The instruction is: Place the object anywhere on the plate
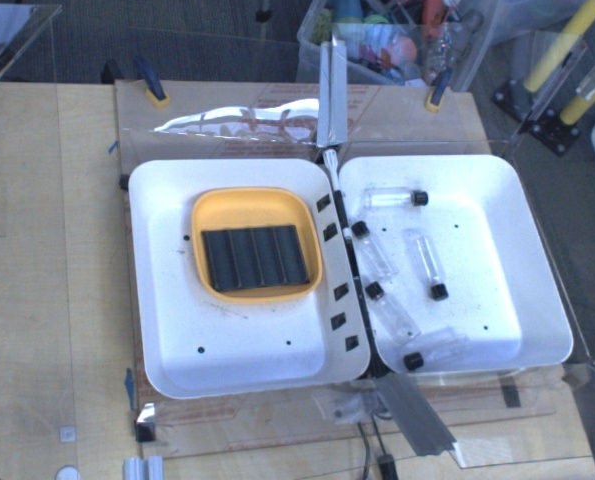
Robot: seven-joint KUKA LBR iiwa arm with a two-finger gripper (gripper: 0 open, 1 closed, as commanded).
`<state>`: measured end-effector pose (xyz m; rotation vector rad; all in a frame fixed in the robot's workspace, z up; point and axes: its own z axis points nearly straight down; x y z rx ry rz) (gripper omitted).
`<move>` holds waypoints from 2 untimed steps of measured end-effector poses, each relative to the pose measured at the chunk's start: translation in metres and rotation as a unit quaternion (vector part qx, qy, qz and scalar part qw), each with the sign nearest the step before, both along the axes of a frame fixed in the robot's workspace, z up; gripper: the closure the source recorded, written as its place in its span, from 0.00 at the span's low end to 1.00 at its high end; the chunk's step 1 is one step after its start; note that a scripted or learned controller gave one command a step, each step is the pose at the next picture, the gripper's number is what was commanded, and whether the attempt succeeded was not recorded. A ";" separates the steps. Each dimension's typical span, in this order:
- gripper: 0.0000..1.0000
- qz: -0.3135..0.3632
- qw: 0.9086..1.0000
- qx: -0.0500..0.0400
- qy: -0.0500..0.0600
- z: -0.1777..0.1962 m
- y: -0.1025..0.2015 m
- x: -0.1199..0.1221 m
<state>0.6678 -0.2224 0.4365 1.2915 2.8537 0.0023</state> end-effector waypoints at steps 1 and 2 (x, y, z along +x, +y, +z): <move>1.00 0.153 0.988 0.000 0.003 0.000 0.001 -0.011; 1.00 0.276 0.961 -0.001 0.002 0.000 0.001 -0.009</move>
